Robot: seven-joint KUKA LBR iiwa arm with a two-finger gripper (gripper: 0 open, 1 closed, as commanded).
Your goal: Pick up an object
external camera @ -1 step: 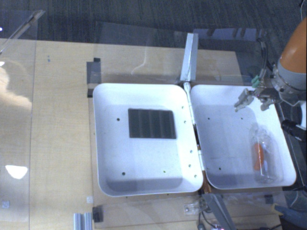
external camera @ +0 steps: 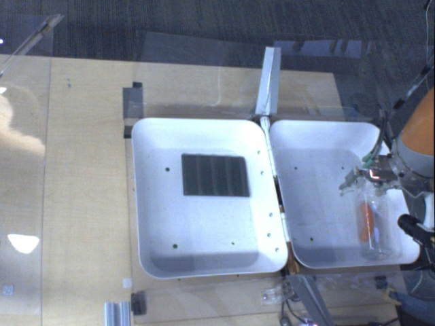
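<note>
From the fixed camera above the desk [external camera: 81,182], two white bins sit side by side: the left bin [external camera: 149,250] carries a dark ribbed pad [external camera: 215,175] near its centre, toward 11 o'clock of its floor, and the right bin [external camera: 306,250] holds the one loose object, a clear bottle [external camera: 372,226] with an orange strip inside it. The bottle lies on its side along the right wall of that bin, at about 3 to 4 o'clock, its length running from 12 to 6. The arm [external camera: 418,134] comes in from the right, and the claw [external camera: 370,175] hangs just over the bottle's upper end; its tips are blurred against the bin, so I cannot tell how wide it stands or whether it touches the bottle. Judging by looks, the bottle is light, thin-walled plastic, stiff enough to hold shape yet smooth and round, so it may roll or squirt out under a pinch. The safer hold seems to be across the middle of the body, jaws closing at 3 and 9, though the near wall leaves little room on that side.
</note>
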